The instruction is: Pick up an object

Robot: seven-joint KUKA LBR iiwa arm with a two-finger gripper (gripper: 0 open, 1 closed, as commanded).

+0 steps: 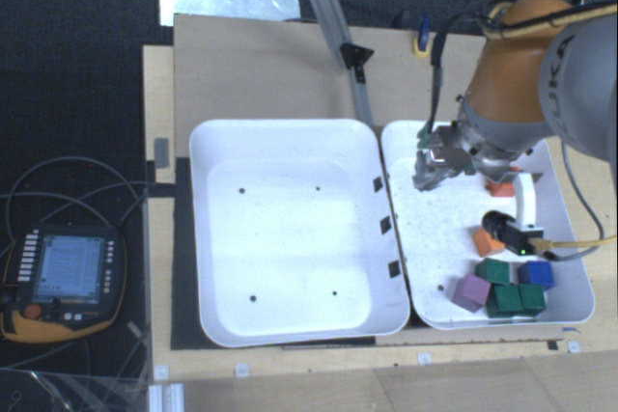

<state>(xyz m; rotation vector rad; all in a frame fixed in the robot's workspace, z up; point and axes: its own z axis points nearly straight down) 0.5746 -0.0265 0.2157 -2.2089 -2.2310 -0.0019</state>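
Hanging over the right shallow white plastic bin, the grey metal end effector sits near that bin's upper left corner as viewed. Whether it is apart or together cannot be told.

Objects for picking lie clustered in that bin's lower right corner, well apart from the end effector:
- 1 purple block at the cluster's left
- 1 small orange block at its top
- 1 blue cube at its right
- 2 dark green blocks between them, touching their neighbours

The tan counter carries the bin.
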